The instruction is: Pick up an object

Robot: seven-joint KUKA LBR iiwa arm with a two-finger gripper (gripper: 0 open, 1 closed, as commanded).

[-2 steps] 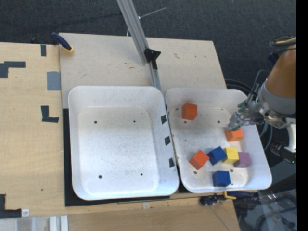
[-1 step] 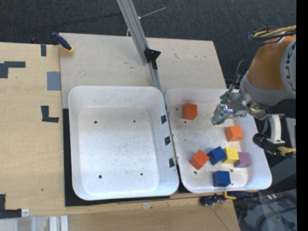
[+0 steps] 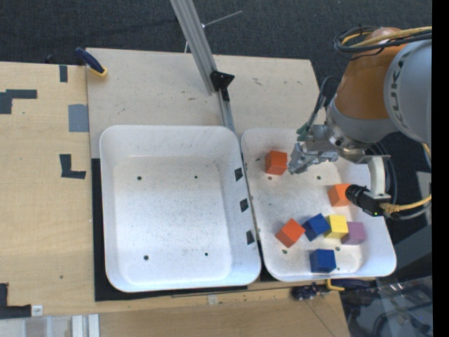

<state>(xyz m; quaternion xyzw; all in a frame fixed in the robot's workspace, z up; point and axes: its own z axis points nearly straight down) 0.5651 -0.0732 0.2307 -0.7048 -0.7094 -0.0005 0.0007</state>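
The orange cube (image 3: 276,163) is seen just left of the gripper (image 3: 300,161) (grip state cannot be told), seemingly not held.

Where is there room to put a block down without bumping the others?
The left bin is bare from wall to wall, so that's the roomiest spot. In the right bin, a smaller bare patch lies in the middle, between the orange block near the gripper and the cluster of blocks at the near end, which is crowded.
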